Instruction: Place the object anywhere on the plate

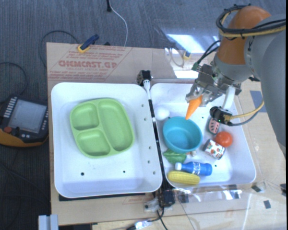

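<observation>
A light green plate (102,127) with three compartments lies in the left bin (67,176). Over the far part of the right bin (240,171) hangs my gripper (200,97), shut on an orange toy carrot (192,108). The carrot points down and to the left, its tip just above the far rim of a blue bowl (182,133). The arm's orange band sits above the wrist at the upper right.
The right bin also holds a white egg (162,112), a green toy (174,156), a blue and white bottle (196,168), a yellow corn cob (183,178), a red tomato (223,139), a small can (214,148) and a die (213,126).
</observation>
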`<move>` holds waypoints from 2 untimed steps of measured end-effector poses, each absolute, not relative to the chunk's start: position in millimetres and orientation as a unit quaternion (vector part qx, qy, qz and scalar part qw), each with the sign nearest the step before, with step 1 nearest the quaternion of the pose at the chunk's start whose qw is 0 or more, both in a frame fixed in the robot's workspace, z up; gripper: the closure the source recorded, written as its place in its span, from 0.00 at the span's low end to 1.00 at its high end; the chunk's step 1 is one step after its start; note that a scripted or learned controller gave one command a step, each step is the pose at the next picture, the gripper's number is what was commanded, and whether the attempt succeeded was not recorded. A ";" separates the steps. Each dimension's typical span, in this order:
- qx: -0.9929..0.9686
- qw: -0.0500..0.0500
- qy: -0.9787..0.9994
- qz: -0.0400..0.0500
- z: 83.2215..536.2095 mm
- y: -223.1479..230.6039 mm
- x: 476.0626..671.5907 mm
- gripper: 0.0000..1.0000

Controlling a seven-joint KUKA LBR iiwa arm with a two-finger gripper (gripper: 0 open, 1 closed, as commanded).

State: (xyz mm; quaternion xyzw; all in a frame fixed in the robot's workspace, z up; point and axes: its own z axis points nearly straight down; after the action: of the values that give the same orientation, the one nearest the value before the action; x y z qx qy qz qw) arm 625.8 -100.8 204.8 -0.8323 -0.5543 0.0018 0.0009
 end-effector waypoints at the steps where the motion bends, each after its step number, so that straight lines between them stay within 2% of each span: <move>1: -0.842 0.001 -0.540 0.002 197.1 -15.2 639.2 1.00; 2: -0.806 0.001 -0.592 0.001 212.6 73.8 633.9 1.00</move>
State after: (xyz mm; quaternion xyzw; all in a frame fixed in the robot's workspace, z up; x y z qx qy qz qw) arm 633.9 73.8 212.6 -0.8060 -0.5919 0.0013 0.0005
